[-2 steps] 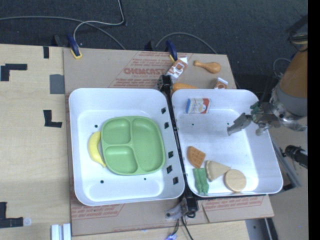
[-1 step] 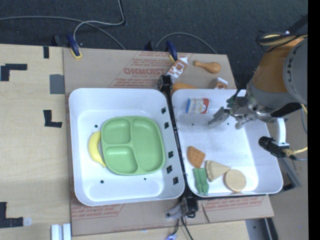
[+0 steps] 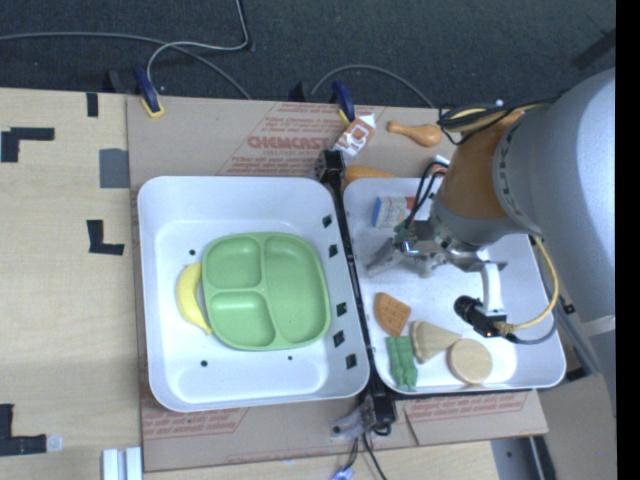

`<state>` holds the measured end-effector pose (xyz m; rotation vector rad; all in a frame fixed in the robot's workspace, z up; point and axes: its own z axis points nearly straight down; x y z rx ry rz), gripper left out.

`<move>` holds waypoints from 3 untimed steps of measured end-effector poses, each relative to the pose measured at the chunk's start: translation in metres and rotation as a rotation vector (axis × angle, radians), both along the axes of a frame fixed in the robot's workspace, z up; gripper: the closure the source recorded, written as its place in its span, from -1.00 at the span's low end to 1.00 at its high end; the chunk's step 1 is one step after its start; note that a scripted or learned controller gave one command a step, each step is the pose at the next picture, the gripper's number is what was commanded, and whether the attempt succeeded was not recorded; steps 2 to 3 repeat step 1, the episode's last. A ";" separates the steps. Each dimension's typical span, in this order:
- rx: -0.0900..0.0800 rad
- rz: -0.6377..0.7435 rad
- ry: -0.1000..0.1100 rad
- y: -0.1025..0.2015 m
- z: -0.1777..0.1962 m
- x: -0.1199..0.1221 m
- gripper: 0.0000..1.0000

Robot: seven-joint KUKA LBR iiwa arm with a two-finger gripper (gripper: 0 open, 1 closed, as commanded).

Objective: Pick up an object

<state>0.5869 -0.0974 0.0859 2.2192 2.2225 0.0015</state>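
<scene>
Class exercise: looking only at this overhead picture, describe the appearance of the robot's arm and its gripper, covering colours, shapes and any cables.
The arm is a thick, rounded grey tube with an orange band above the wrist. Black and yellow cables loop beside the band, and a yellow cable curves below it. The gripper is small, made of dull grey metal.

Two white bins [image 3: 160,268], one green plate [image 3: 267,290], one banana [image 3: 189,298]

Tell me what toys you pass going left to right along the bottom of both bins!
Banana → green plate → cracker → green bean → round biscuit.
</scene>
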 end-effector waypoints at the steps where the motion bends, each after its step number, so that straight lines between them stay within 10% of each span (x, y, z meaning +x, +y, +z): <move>1: -0.002 0.001 -0.001 -0.006 -0.001 0.071 -1.00; 3: -0.002 0.001 -0.001 -0.006 -0.001 0.071 -1.00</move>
